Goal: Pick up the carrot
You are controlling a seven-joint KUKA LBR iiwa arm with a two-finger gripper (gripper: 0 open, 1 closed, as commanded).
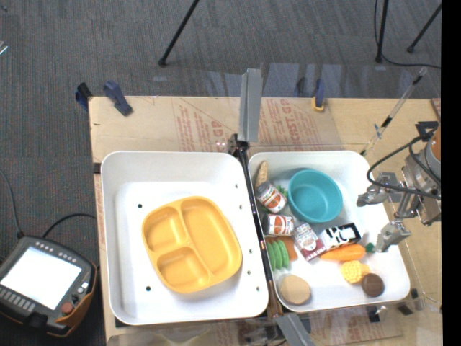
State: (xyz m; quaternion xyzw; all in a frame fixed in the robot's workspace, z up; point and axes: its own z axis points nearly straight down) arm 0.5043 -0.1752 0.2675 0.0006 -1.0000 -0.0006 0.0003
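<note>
The carrot (344, 253) is orange with a green tip and lies flat in the right bin (356, 158), near its front right. My gripper (379, 218) hangs over that bin's right edge, just above and to the right of the carrot. Its two fingers are spread apart, one fingertip (369, 196) further back and the other close to the carrot's green end. Nothing is between them, so the gripper is open.
Around the carrot lie a black-and-white piece (343, 233), a corn cob (351, 271), a brown ball (372, 285), a small can (308, 241) and a teal bowl (315, 195). More cans, a green pod (277, 254) and a beige lump (294, 289) lie left. A yellow divided plate (191, 244) sits in the left bin.
</note>
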